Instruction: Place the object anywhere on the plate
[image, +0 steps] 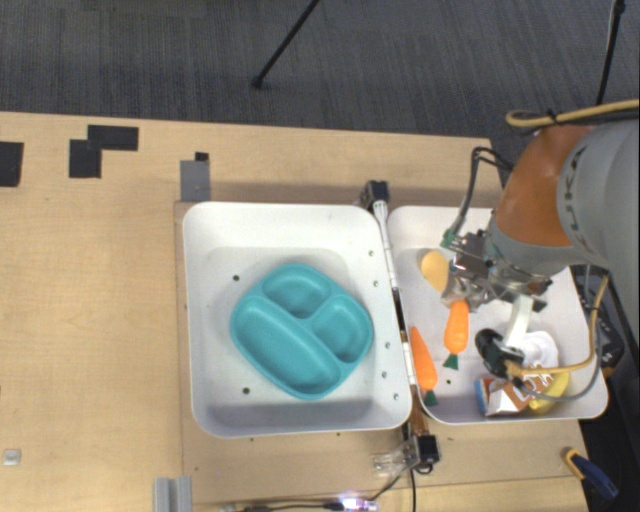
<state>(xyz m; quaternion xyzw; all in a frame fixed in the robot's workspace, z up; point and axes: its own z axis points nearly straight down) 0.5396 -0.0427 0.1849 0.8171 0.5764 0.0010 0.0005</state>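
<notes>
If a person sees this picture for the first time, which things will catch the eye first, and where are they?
The turquoise divided plate draws the eye first; it lies in the left bin. Next comes the grey arm with its orange band, reaching from the right over the right bin. Under it lie small toy foods, among them two orange carrots, one near the middle and another by the bin's left wall.

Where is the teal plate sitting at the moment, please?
The teal plate lies in the middle of the left bin in the camera view, across the divider from the carrots in the right bin.
</notes>
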